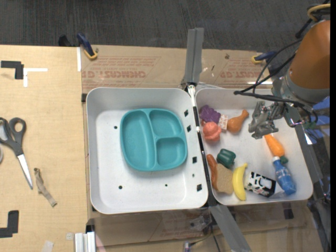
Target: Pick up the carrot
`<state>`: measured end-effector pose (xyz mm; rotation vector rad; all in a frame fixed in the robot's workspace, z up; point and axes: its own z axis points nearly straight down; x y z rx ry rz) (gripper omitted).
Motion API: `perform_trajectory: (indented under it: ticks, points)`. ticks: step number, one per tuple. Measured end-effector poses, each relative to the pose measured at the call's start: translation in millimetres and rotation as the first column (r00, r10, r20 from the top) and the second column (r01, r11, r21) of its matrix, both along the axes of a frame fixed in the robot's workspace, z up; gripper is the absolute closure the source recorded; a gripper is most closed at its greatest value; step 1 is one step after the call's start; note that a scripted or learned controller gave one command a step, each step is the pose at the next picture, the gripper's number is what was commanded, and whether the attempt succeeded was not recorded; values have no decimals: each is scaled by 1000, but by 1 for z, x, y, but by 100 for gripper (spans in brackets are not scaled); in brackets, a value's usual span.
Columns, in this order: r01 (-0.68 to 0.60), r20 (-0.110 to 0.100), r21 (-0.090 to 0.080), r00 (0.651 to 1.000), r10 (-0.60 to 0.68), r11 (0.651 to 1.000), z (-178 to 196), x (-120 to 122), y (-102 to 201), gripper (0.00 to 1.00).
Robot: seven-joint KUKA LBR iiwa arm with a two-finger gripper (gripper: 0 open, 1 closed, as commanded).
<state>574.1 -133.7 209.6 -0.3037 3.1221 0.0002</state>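
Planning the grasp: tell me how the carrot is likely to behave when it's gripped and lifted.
The carrot looks like a small, smooth, moulded toy, so it is probably stiff and light. Its rounded, tapering body may slip from a pinch or roll if nudged. It lies near the right bin's wall, just below the gripper, which may crowd a grasp.

At the upper right of the frame, the arm point(314, 51) is showing a rounded orange band above a grey wrist section. Thin black cables point(262, 85) are trailing leftward across it. Below, the gripper point(261, 122) is showing as bare grey metal, angular and bracket-like.
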Motion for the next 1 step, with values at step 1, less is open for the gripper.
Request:
perform_trajectory:
  ticks: [1]
  points:
    - [-189,-2,-1,982,189,982,-10,-87,-83,100]
